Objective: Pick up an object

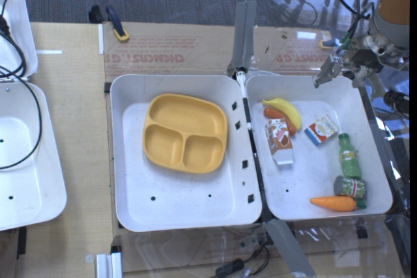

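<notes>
The arm [394, 3] is reaching in from the right, its orange band showing near the top corner. The claw [329, 71] is hanging over the far rim of the right bin [378, 159], above the bin's back edge and well apart from everything lying inside. Its thin fingers [324, 77] are pointing down and to the left, but they are too small and cluttered by cables to say whether they are spread or pressed together; nothing is showing between them, and they are touching no object.

In the right bin, a banana [285, 110] is lying near the back left, touching a red item [273, 113] just beneath it. A carton [279, 141] is lying beside them, running toward the front. A small red, white and blue box [322, 130] is sitting near the middle. A green bottle [348, 157] is lying along the right side, with a green can [350, 187] just in front of it and a carrot [333, 203] touching the can at the front.

In the left bin [130, 198], a yellow tray [186, 133] with three compartments is sitting flat.
</notes>
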### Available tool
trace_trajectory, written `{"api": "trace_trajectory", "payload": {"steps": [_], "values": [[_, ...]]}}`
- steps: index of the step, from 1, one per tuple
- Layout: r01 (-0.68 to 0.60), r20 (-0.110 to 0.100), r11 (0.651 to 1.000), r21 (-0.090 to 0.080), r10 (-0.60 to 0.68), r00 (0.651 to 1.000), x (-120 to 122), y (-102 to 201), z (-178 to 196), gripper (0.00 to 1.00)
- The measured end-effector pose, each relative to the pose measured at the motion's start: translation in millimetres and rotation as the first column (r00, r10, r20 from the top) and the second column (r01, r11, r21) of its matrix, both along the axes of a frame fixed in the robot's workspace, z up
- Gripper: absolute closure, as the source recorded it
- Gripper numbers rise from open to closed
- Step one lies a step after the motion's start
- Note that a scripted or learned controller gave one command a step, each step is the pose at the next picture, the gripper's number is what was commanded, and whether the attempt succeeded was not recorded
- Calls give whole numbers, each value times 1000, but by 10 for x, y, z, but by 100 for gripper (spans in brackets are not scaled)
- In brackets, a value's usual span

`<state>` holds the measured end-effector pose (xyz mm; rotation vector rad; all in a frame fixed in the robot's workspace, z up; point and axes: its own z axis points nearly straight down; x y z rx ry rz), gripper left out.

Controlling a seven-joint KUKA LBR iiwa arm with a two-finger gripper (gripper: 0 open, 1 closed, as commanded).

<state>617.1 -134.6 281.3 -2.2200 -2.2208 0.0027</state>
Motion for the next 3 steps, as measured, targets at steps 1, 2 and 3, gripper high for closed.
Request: {"api": "trace_trajectory", "payload": {"steps": [1,2,3], "values": [[235,-2,972,-1,-235,972,-53,390,-1653,0],[239,-1,971,-2,-239,971,-51,373,-1560,100],[269,2,963,-2,-269,963,407,535,-795,100]]}}
